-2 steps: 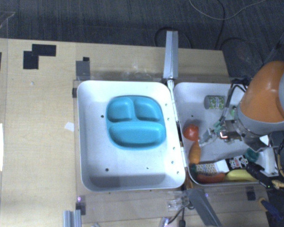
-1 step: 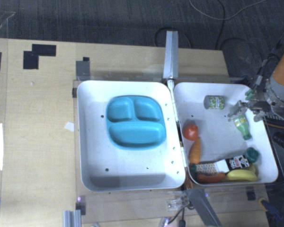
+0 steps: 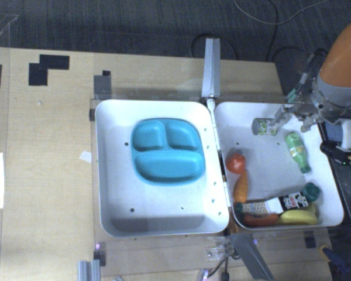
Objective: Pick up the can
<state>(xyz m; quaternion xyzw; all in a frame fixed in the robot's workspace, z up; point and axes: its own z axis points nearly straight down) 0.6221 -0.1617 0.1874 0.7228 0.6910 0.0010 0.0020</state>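
The gripper [image 3: 279,120] sits low at the far edge of the right bin [image 3: 333,215], its fingers pinching the can [image 3: 264,126], which lies on its side there; a good lift, I judge, goes straight up and slowly, since the can is round and may slip. A green bottle [image 3: 296,151] lies just beside, toward the right wall; the tomato [image 3: 236,163] and carrot [image 3: 241,187] hug the left wall; a banana [image 3: 298,217] and small box [image 3: 272,206] crowd the near edge; nothing blocks the rise. The left bin [image 3: 111,204] holds a blue tray [image 3: 167,150].
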